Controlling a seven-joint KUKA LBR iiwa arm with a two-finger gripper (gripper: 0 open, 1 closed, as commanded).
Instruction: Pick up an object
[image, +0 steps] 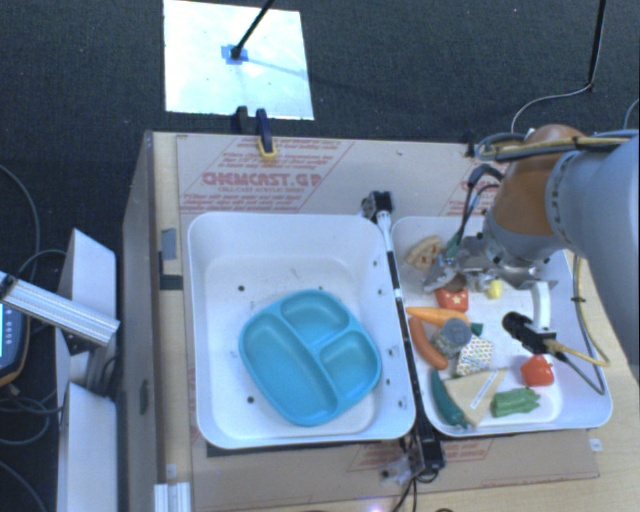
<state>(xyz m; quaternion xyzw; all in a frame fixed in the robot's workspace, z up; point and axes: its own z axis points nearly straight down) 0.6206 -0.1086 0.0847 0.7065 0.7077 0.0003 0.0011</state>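
Observation:
My gripper (447, 270) hangs low over the upper left part of the right bin (590, 400). Just below it lies a small red toy (452, 298), and a tan pizza-like piece (424, 250) sits to its left. An orange carrot (436, 315) and a second orange piece (428, 345) lie further down, beside a grey round item (452, 333). A red tomato (537, 371), a green pepper (515, 402), a pale wedge (480, 385) and a dark green piece (447, 400) fill the lower part of the bin. I see nothing lifted by the gripper.
The left bin (230, 300) holds a blue divided plate (310, 355). A ridge (395, 300) separates the two bins. A small yellow piece (493, 290) lies right of the gripper. The arm's grey body (590, 200) covers the right bin's upper right corner.

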